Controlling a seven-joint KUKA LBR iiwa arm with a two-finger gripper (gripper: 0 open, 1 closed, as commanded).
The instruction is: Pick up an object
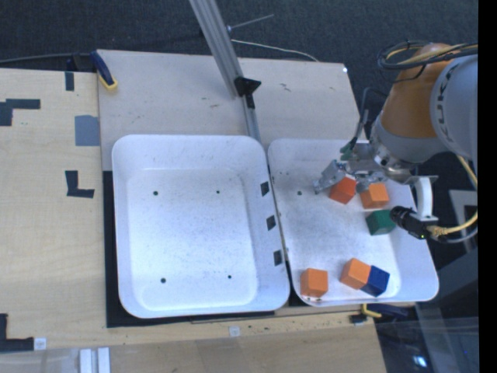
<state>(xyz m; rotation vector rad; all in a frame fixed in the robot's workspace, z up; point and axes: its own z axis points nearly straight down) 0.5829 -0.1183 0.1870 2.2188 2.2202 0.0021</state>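
Note:
My gripper (344, 179) hangs low over the back of the right bin (311, 231). Its fingers (324, 182) are spread open. A red-orange block (342, 191) lies between them on the bin floor, and I cannot tell whether they touch it. Just to its right sits an orange block (375, 196), with a green block (380, 223) in front of that. Near the bin's front edge lie an orange block (314, 282), a second orange block (356, 273) and a blue block (377, 280) touching it.
The left bin (132, 208) stands beside the right one, with their rims meeting in the middle. A slanted metal pole (221, 45) rises behind the bins. Cables (443, 228) trail from the arm's wrist over the right bin's right rim.

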